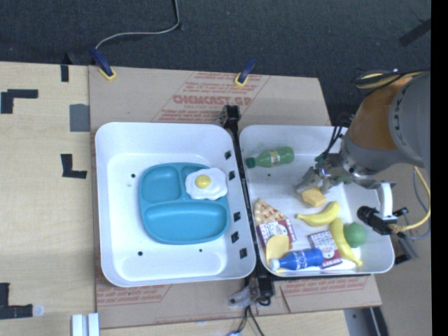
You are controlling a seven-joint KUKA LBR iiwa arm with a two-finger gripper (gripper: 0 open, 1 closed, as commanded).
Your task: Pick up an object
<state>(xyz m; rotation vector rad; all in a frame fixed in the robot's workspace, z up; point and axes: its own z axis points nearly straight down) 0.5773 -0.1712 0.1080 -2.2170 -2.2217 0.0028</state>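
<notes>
The gripper sits low in the right bin, whether spread or closed cannot be told; just beside it lies a yellow block; nothing is lifted yet, so the pick remains.

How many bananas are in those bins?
2, both in the right bin. One banana lies across the middle, just below the gripper. The other banana lies near the bottom right, beside a green ball. More could be hidden under the clutter.
</notes>
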